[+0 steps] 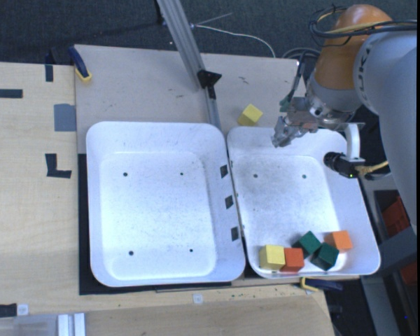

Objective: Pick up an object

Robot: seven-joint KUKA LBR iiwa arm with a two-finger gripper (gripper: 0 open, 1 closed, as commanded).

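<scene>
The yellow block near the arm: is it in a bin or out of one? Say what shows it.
Out. The yellow block lies on the bench board, just beyond the far rim of the right bin.

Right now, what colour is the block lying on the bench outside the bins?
Yellow block, seen in the camera view.

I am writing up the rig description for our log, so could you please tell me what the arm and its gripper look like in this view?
The arm has smooth, rounded grey housings, with an orange band above the wrist. Thin dark cables loop over the orange section. The gripper is a small, metallic grey assembly tapering to its fingertips.
</scene>
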